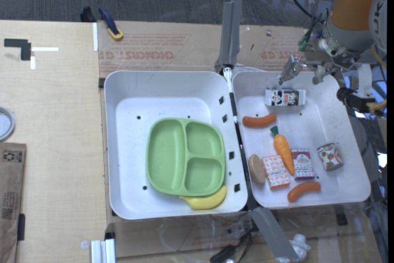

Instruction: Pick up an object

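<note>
Gripper (306, 69) sits over the far rim of the right bin (354, 132), at about one o'clock from the middle of the bench, its two fingers spread apart with nothing between them. Its left fingertip hangs just above and toward eleven o'clock from the small milk carton (285, 97), which lies on its side near the bin's far wall; the two look close but apart. At six o'clock from the carton lies a sausage (259, 121), and below that an orange carrot (282, 152) with its green top pointing toward twelve. Two small red-and-white boxes (288, 168) sit at the carrot's lower end, one on each side, touching or nearly touching it. A tan, rounded piece (255, 168) rests just at nine o'clock from the boxes, against the bin's left wall. A second sausage (303, 190) lies near the bin's near edge, at six o'clock from the boxes. A small can with a red label (330, 156) lies at three o'clock from them, well apart. The left bin (123, 132) holds a green divided plate (184, 157), and a banana (206, 200) peeks out from under the plate's near edge at five o'clock.
</note>
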Available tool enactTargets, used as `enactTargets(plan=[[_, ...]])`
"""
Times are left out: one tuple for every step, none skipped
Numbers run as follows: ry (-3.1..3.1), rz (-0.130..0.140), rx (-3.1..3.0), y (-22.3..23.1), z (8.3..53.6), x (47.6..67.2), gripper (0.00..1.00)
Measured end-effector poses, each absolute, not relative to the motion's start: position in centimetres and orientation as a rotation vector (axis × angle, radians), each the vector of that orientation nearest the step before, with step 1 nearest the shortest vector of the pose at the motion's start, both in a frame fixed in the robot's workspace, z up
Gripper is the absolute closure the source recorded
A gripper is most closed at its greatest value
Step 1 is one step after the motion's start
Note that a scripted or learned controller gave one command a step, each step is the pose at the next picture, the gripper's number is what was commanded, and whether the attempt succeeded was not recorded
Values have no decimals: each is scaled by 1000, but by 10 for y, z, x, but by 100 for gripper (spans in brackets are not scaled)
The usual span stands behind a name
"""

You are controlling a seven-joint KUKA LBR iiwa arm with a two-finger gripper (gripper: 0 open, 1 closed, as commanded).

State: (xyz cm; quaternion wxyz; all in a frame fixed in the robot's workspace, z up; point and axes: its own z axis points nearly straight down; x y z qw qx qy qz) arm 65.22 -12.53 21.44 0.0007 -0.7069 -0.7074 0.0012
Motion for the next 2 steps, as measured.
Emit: enactTargets(plan=[[-2116,3,-2321,-147,91,618,0],[-2110,3,-2327,-148,100,617,100]])
